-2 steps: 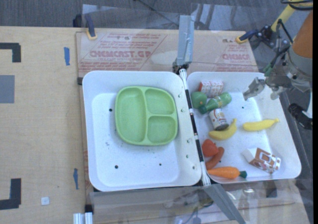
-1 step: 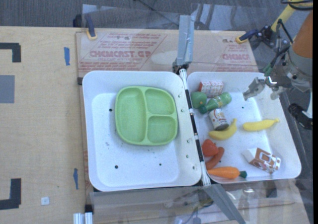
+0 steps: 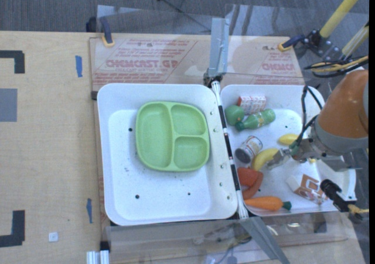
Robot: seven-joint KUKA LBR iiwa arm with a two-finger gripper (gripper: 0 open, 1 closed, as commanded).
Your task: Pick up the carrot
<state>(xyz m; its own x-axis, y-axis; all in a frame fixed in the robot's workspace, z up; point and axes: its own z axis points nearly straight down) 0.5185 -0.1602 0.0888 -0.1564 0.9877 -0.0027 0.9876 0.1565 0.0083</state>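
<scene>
Two white bins sit side by side on the table. The left bin carries a green plate. The right bin, taken here as the landmark, carries the loose items. The arm enters over the right bin's right side, and its tool hangs over the middle of that bin, just beside a banana. Whether the tool is released or clenched cannot be told at this slant, and nothing is seen held in it. The carrot lies at the right bin's near edge, toward its left corner, with its long axis running roughly along that edge and its green stem end pointing right. A red item lies just beyond it. From the tool, the carrot lies toward the near edge and slightly left. By this reading, the coming move calls for a shift toward that edge, with the closing direction set across the carrot's long axis.
</scene>
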